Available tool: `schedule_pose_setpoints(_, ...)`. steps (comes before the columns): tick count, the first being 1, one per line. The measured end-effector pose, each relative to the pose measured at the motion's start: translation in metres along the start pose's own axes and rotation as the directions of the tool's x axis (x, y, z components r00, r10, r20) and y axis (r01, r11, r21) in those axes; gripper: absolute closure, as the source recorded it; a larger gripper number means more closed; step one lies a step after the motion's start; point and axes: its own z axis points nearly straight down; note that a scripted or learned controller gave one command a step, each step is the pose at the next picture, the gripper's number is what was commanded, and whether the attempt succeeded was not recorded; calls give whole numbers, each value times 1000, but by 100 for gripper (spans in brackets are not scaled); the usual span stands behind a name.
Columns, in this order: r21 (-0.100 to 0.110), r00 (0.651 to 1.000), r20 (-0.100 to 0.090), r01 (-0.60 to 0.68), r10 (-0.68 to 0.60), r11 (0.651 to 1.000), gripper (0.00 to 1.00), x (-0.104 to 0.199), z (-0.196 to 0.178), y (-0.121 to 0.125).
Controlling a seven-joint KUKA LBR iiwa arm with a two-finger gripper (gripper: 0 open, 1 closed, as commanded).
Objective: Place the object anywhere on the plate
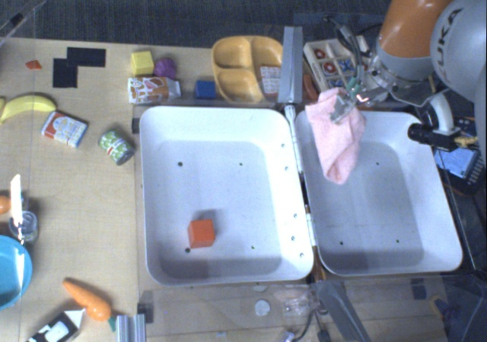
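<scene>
- gripper [351, 98]: at the upper left corner of the right bin, fingers pinched on the top of a pink cloth; a high grip, likely so the fabric hangs free of the bin floor while carried.
- pink cloth [337, 142]: soft, fuzzy towelling, drooping in a loose fold from the fingers over the right bin's upper left area; limp, so it will probably slump where released.
- right bin [396, 249]: shallow white tray, smooth, rounded corners, small dark dots on the floor.
- left bin [228, 180]: same make, touching the right bin along a shared edge.
- orange block [202, 233]: small matte cube resting on the left bin's floor, lower left.
- yellow divided dish [245, 66]: glossy, rounded, two compartments, on the bench just above the left bin; the nearest thing to a plate, judged the likely target.
- blue bowl [11, 276]: at the bench's left edge, partly cut off.
- bench clutter: banana [27, 107], carrot [90, 299], small can [116, 146], snack carton [64, 129], well apart from the cloth.
</scene>
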Motion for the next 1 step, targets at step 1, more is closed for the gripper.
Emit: schedule_pose_setpoints(1, 3, 999, -3, 42, -42, 999, 100, 76, 23, -12)
